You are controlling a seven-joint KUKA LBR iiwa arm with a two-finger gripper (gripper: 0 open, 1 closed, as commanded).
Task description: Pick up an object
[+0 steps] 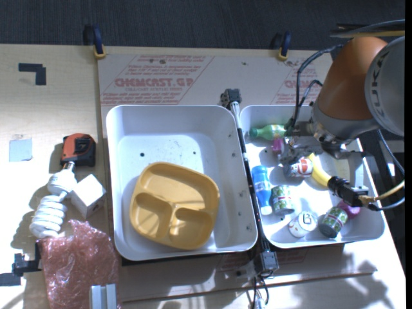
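Gripper (295, 152) hangs low over the middle of the right bin (376, 232), above a small red-and-white can (301, 167); whether it is open or closed cannot be told. A green bottle (268, 131) lies toward the bin's far edge, a blue tube (261, 187) along its left wall. The left bin (122, 124) holds a yellow divided tray (174, 205).

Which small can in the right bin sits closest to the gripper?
The red-and-white can, just below the gripper; both green-labelled cans lie farther toward the bin's near edge.
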